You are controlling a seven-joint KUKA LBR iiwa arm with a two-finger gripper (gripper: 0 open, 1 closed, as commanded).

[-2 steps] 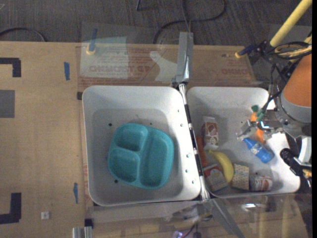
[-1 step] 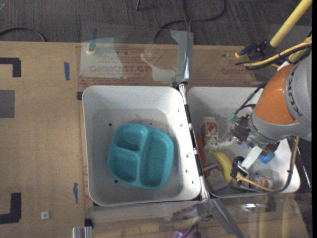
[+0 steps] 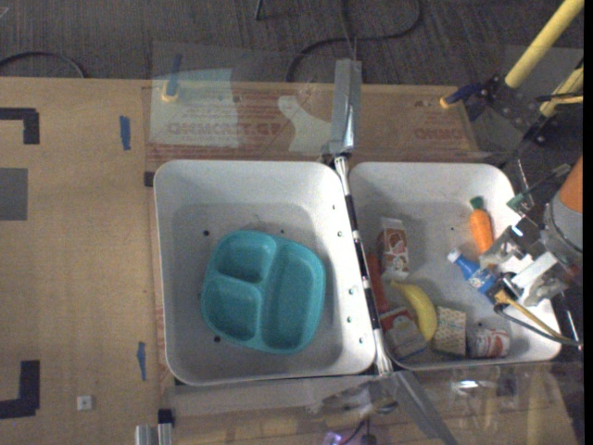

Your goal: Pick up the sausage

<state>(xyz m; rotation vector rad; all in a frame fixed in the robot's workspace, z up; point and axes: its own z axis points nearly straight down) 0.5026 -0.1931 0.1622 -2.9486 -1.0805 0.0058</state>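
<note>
Sausage [image 3: 372, 286] lies along the right bin's [image 3: 422, 185] left wall. Jaws [image 3: 521, 281] at frame right, over that bin's right edge; opening cannot be told.

You're looking at a robotics lab setup here, not anybody's kitchen. A plywood bench [image 3: 74, 276] is sitting on grey carpet [image 3: 139, 7], with black cables [image 3: 371, 7] trailing across the floor behind it. Bits of blue tape [image 3: 124, 133] and black corner markers [image 3: 23, 123] are sticking to the board. Two white bins [image 3: 250, 179] are lying side by side, with clamps and a yellow pole [image 3: 547, 35] crowding the right corner.
</note>
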